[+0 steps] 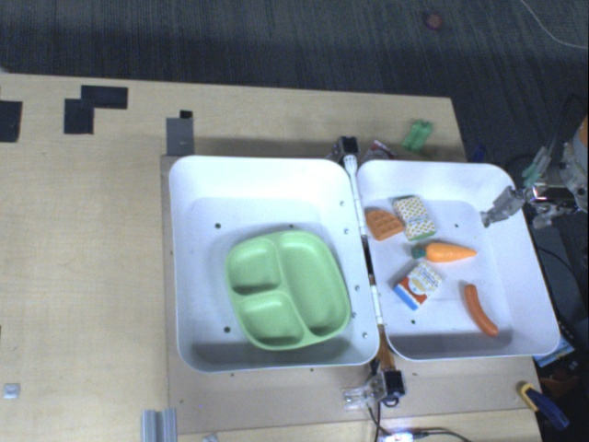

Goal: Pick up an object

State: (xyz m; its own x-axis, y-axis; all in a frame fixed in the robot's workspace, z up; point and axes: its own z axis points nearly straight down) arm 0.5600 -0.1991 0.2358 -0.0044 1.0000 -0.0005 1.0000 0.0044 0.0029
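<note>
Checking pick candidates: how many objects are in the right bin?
5. Brown bread-like piece at the left wall; patterned yellow-green packet beside it; orange toy carrot mid-bin; small red-white-blue box below it; orange-red toy sausage lower right. None appear hidden.

carrot (pixel 448 252): orange, lying flat across right bin's middle | sausage (pixel 479 309): red-brown, slanted, near front right corner | small carton (pixel 420 284): white, blue, red, centre front | patterned packet (pixel 415 216) and brown piece (pixel 384 223): near left wall

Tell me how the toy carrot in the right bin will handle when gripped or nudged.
The carrot looks like smooth moulded plastic, so probably stiff and light. Its rounded, tapered body lies on its side on the right bin floor, so a nudge would likely roll it in an arc. Fingers may slip toward the narrow tip.
</note>
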